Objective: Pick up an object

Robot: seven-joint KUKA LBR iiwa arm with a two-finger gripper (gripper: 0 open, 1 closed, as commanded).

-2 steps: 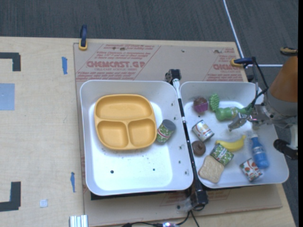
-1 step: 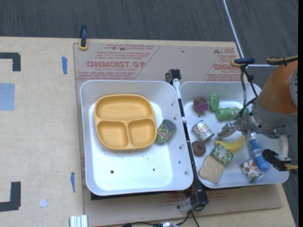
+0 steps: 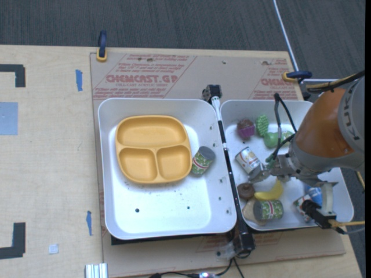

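A pale wooden table (image 3: 46,172) carries a brown sheet with red print (image 3: 145,74), held at its far edge by two clamps. Dark grey carpet (image 3: 174,10) lies beyond. Black and blue tape marks dot the table's left part. Two white bins sit side by side on the sheet.

The left bin (image 3: 162,213) holds a yellow divided plate (image 3: 153,148) and, touching the plate's right edge, a small tin with a grey lid (image 3: 202,161).

The right bin (image 3: 343,197) is crowded. A silver can (image 3: 249,160) lies tilted near its middle, just left of the gripper (image 3: 268,171) and very close to its tip. A banana (image 3: 270,191) lies just below the gripper, with a brown lump (image 3: 246,190) at its left end and a green-labelled can (image 3: 268,210) on its side against the near wall. A purple toy (image 3: 246,129) and two green toys (image 3: 266,131) sit toward the far wall, and a blue and white item (image 3: 313,197) lies near the right corner.

Whether the gripper is released or clenched cannot be told from this angle, and nothing is seen in its hold.

The arm (image 3: 324,129) reaches in from the right, its orange band over the right side of the right bin. The grey wrist is bent down and leftward, low among the things.
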